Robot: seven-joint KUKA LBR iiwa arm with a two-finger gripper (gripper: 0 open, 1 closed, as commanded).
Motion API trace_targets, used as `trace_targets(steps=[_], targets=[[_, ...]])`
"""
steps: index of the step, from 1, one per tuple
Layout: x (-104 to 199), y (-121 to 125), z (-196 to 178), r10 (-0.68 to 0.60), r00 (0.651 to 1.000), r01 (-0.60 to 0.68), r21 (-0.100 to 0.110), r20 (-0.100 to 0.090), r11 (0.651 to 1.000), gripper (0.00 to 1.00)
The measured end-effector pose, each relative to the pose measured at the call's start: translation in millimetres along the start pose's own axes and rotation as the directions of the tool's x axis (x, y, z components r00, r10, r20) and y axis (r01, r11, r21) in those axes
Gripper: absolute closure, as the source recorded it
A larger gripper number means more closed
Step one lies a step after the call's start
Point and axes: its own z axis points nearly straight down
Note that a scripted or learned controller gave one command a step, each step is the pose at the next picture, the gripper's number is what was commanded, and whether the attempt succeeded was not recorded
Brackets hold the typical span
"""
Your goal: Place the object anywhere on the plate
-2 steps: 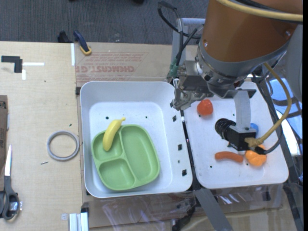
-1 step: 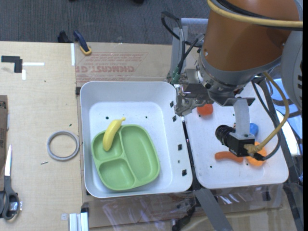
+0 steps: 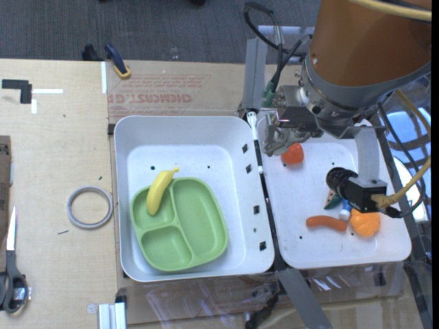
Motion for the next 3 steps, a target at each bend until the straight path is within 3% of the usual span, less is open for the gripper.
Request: trace_targets(steps=[1, 2, 3], targets=[[-23.6, 0.5, -2.6, 0.0, 1.0, 0.0, -0.001, 0.0, 1.0, 1.0], [-20.1, 0.2, 32.3, 0.001, 1.0, -0.001, 0.001, 0.0, 1.0, 1.0], [-34.3, 0.1, 4.0, 0.001, 1.0, -0.001, 0.0, 0.0, 1.0, 1.0]])
